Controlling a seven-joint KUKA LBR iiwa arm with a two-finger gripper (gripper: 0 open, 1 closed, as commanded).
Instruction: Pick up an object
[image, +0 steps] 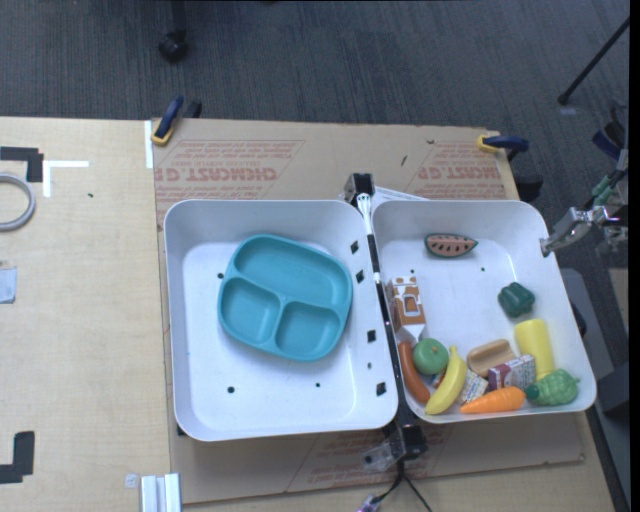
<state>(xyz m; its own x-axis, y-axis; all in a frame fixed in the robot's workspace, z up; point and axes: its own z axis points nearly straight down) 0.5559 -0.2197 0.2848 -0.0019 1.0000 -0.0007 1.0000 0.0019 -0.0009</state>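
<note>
The right bin (470, 222) holds several toy foods. A watermelon slice (450, 244) lies near its far wall and a dark green pepper (516, 298) sits toward the right wall. Along the near edge are crowded a green apple (431, 355), a banana (447, 383), a carrot (492, 401), a yellow cylinder (534, 345), a bread roll (488, 356), a small printed box (512, 373) and a green leafy piece (556, 388). By the left wall lie a printed carton (405, 303) and a red sausage (411, 372).
The left bin (200, 390) bears a teal divided plate (286, 310). Both bins rest on a cardboard sheet (250, 165) held by clamps (166, 122). A metal bracket (575, 228) sticks in at the right bin's far right corner. Dark carpet lies beyond the bench.
</note>
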